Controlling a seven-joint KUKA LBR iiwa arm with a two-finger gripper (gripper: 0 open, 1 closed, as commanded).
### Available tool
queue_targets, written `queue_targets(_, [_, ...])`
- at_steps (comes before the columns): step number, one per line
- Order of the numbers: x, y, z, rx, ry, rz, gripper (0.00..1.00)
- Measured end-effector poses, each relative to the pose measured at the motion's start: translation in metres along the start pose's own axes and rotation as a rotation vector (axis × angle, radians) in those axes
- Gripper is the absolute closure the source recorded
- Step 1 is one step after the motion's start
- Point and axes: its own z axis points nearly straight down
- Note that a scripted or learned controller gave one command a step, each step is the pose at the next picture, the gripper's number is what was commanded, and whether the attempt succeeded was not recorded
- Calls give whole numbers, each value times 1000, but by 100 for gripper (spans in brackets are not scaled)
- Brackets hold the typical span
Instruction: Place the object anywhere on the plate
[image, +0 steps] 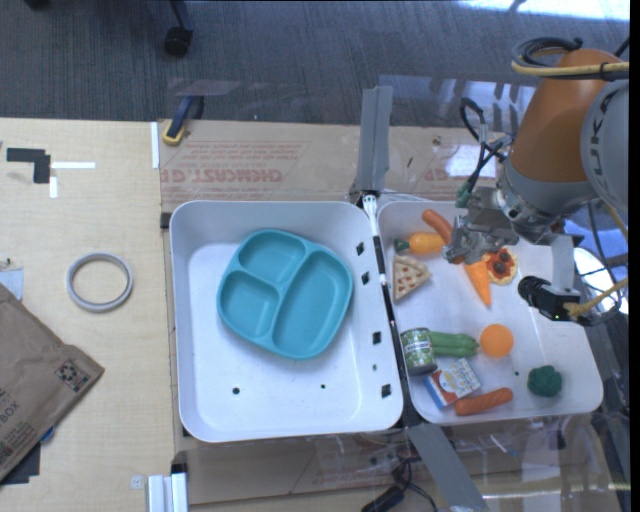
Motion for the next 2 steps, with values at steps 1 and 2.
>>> queue_targets(1, [77, 8, 33, 1, 1, 78, 100])
queue_targets(2, [145, -6, 32, -1, 1, -194, 100])
